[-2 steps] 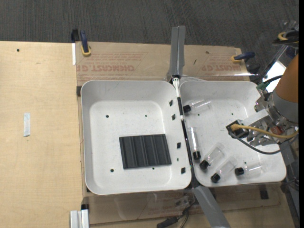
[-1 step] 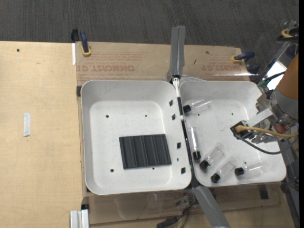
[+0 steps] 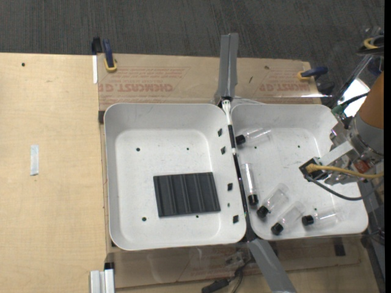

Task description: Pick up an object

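Several clear vials with black caps lie in the right bin (image 3: 287,118). One vial (image 3: 255,137) is near the back left, and a long one (image 3: 249,182) lies along the left wall. Three more, among them a vial (image 3: 276,199) and another (image 3: 322,217), are scattered along the front. A black ribbed rectangular pad (image 3: 186,194) lies flat in the left bin (image 3: 122,163). My gripper (image 3: 353,161) hangs over the right bin's right edge, above and to the right of the front vials, with nothing seen in it.
A grey divider post (image 3: 228,66) rises behind the seam between the bins. Blue and yellow clamps (image 3: 107,57) hold the cardboard at the back. A small pale strip (image 3: 34,160) lies on the wooden bench at the left.
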`<state>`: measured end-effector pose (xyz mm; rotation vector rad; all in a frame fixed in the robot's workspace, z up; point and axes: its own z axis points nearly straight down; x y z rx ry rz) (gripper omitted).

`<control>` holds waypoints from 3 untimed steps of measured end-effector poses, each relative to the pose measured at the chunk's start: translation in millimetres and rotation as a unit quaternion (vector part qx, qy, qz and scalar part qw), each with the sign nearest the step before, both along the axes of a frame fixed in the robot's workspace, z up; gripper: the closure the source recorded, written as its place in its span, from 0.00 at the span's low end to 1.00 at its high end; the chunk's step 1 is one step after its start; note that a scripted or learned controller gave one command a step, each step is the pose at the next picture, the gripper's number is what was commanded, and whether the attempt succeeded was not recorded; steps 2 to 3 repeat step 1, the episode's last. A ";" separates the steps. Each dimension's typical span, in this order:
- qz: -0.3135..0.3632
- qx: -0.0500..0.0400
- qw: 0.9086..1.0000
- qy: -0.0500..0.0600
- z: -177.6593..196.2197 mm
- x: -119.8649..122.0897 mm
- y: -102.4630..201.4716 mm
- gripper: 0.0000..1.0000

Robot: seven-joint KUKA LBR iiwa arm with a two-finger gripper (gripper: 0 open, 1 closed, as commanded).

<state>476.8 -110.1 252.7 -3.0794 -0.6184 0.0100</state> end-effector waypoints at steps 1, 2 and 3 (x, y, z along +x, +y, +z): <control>-0.097 -0.001 0.995 0.000 -4.0 0.1 -34.2 1.00; -0.097 -0.001 0.995 0.000 -4.0 0.1 -34.2 1.00; -0.097 -0.001 0.995 0.000 -4.0 0.1 -34.2 1.00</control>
